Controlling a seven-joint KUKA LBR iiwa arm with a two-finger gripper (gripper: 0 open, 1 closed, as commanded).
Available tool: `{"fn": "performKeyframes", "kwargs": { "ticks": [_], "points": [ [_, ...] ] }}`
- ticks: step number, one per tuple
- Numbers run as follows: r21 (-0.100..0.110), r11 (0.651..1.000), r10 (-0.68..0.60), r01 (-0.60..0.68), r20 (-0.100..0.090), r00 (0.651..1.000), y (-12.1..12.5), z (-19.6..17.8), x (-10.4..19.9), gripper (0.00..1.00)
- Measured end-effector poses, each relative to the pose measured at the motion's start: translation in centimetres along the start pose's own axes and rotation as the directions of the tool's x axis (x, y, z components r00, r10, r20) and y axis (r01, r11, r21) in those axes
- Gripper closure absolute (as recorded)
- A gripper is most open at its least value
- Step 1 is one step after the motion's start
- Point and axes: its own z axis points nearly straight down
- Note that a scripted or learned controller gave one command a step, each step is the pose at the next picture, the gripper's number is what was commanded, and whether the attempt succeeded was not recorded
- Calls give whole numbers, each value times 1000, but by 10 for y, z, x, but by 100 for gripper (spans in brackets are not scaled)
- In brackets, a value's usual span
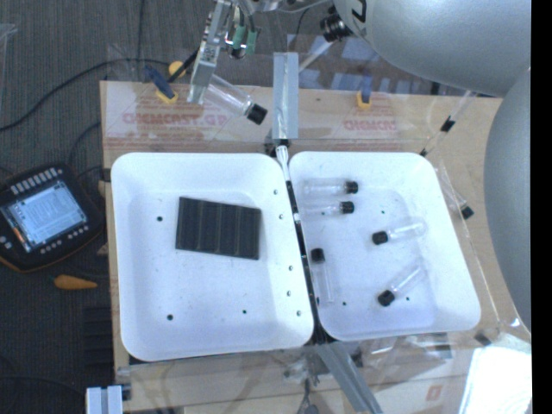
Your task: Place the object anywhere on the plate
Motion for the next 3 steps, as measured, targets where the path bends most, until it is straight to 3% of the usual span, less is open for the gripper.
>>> {"fn": "performKeyframes", "kwargs": {
  "ticks": [1,2,3],
  "points": [
    [-2,946,-324,324,-3,946,-2,0,74,100],
    [-3,770,-638,638,-1,770,-18,0,140,100],
    [-4,533,-846,846,-2,533,-24,88,161,100]
  ]
}}
